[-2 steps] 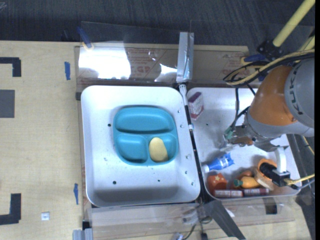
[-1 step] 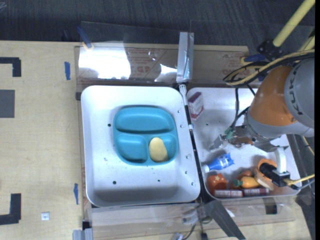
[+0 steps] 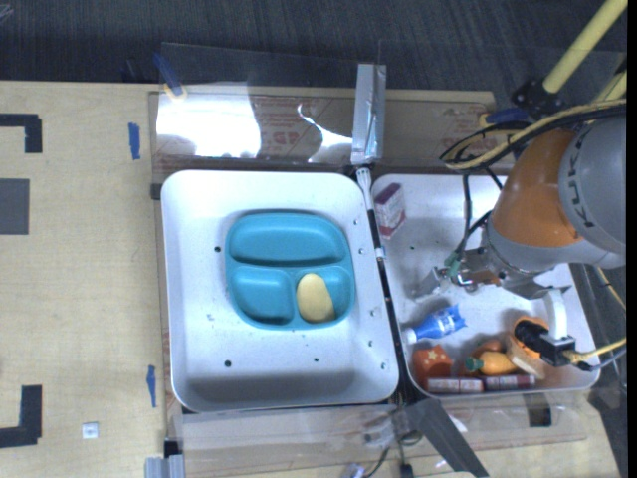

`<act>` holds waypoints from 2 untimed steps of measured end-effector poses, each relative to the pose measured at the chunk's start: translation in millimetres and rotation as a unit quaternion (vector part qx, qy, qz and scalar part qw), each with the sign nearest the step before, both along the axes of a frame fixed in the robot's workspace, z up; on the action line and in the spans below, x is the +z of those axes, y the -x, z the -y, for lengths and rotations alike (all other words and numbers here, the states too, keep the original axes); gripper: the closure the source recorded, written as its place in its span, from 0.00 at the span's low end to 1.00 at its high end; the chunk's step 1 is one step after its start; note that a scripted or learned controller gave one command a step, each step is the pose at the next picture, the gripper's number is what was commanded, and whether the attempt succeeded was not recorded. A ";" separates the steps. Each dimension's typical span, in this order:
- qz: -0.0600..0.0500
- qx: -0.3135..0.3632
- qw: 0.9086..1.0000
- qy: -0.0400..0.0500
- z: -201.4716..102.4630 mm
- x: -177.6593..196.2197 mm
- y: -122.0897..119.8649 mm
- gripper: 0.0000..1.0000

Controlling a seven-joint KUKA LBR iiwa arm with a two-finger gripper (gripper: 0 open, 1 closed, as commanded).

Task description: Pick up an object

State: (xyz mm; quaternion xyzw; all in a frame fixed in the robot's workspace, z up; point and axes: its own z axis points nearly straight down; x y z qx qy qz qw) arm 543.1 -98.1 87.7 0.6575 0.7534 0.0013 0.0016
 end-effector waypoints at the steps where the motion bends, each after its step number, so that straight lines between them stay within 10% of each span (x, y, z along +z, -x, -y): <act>1: 0.002 0.020 1.000 0.000 -1.9 0.3 29.2 0.00; 2: 0.001 -0.003 1.000 0.001 32.8 -0.6 -41.7 0.00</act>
